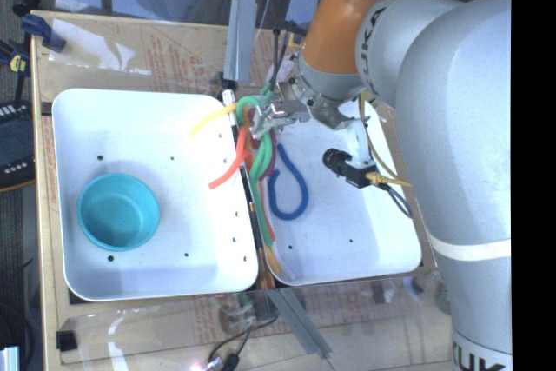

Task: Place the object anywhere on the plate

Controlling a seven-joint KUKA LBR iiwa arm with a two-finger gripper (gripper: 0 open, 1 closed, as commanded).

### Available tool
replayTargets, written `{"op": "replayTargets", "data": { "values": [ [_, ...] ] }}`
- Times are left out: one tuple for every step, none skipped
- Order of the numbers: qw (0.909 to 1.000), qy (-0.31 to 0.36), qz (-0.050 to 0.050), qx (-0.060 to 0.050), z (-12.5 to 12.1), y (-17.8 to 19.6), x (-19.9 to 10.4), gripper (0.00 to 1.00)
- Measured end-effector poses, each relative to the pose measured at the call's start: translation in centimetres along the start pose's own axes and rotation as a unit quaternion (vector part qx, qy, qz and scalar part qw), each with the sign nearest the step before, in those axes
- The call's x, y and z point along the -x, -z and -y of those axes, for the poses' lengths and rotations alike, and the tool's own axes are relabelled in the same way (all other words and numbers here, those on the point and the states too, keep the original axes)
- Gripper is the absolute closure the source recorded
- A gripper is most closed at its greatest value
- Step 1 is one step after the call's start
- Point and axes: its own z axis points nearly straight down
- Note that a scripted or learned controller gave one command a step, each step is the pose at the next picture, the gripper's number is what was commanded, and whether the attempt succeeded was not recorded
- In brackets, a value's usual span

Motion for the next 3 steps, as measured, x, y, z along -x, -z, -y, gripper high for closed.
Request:
{"op": "replayTargets", "data": {
  "values": [
    [0.9966, 0.082, 0.002, -0.001, 3.8, 4.2, -7.3, 1.00],
    [0.9888, 0.149, 0.002, -0.001, 6.7, -0.2, -16.8, 1.00],
    [0.9888, 0.149, 0.002, 0.000, 6.7, -0.2, -16.7, 0.00]
  ]
}}
